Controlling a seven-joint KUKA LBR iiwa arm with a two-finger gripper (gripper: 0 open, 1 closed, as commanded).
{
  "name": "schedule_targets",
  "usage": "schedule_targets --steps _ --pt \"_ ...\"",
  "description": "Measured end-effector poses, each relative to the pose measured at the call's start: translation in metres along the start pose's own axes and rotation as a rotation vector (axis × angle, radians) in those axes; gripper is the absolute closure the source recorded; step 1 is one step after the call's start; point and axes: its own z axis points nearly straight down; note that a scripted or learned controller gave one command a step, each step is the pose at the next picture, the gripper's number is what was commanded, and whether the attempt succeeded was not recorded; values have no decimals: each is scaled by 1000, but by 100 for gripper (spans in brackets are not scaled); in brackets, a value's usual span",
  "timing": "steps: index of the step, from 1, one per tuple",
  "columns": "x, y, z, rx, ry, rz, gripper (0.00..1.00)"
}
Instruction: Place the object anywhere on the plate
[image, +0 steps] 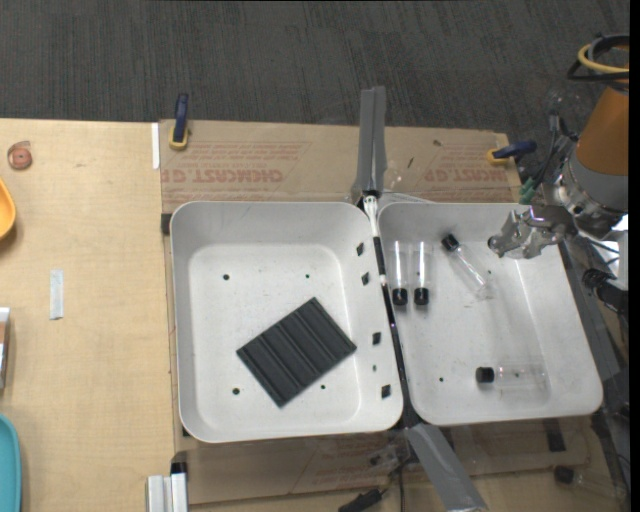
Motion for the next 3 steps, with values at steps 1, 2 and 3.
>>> schedule_targets --steps 1,2,3 --pt "31 -55 -17 -1 1 -405 100" --pt "118 -88 26 0 1 -397 100" --pt "187 -128 6 -2 0 -556 100"
